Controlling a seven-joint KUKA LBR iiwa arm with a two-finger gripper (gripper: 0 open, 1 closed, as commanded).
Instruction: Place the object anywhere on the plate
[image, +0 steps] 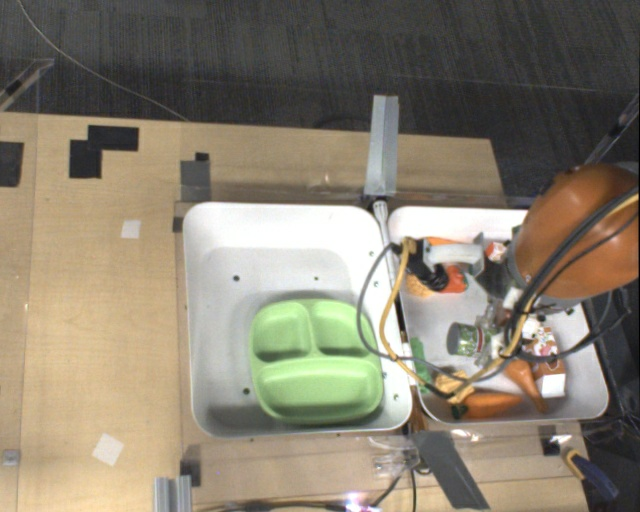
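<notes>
Two white bins sit side by side on the desk. The left bin holds a green plate with three compartments: two small ones on the far side and one long one on the near side. The plate lies flat in the near right part of that bin, close to the wall shared with the other bin, and its compartments are bare.

The arm reaches in from the right over the right bin. Its end effector is low over the middle of that bin. Wrist parts and cables hide it, so I cannot tell whether it is open or closed, or whether it has hold of anything.

Just to its left, touching or nearly so, is a small greenish can, the thing nearest the end effector. It is in the right bin, well apart from the plate.

A carrot lies along the near wall of the right bin. A second carrot lies tilted just beyond it, with a white block beside it. An orange and white thing lies near the far wall. Dark cables loop from the arm across the wall between the bins.
</notes>
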